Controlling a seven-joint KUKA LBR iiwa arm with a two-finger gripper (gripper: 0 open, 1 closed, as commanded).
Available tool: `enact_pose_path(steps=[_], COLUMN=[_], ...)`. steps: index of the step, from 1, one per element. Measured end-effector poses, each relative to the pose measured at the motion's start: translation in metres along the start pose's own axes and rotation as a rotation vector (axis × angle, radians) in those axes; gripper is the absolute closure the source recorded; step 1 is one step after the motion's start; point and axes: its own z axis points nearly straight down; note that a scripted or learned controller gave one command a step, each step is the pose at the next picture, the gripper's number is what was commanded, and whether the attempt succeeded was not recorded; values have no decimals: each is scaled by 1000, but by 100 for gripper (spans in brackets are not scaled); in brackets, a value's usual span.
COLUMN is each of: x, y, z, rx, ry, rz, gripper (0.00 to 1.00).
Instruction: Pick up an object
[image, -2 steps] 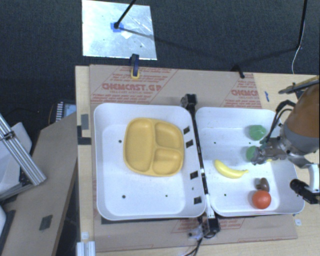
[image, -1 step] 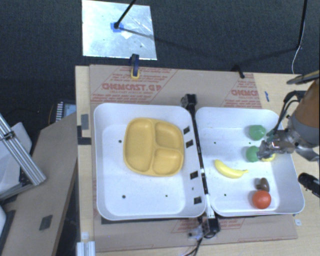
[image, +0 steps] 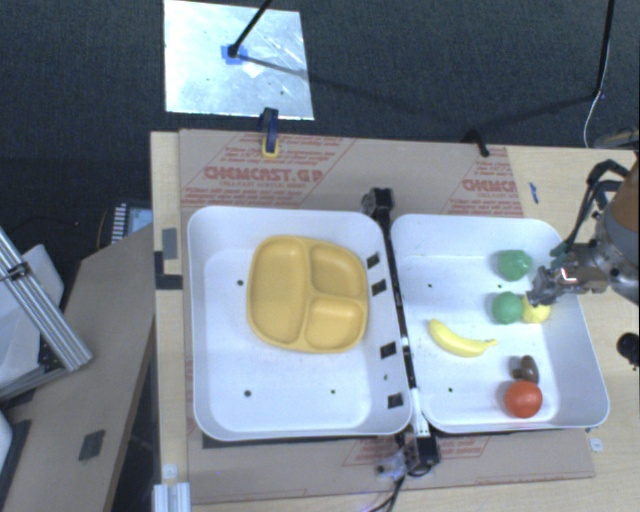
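Nothing is lifted yet, you'll note: the gripper (image: 548, 287) sits low in the right bin (image: 455, 412) beside a green ball (image: 507, 307) and a small yellow piece (image: 537, 313), though whether its jaws grip anything I cannot tell.

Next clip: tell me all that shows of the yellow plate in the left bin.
The plate is a pale yellow, rounded-square tray, plastic by its look, with three compartments: one tall at the left, two smaller at the right. It lies flat, right way up, slightly turned, near the middle of the left bin. It holds nothing, and nothing but the bin floor touches it.
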Motion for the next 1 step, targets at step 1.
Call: enact_pose_path(steps=[1], x=[49], y=[8], z=[12], rx=[5], ry=[3], rz=[-4], gripper=[100])
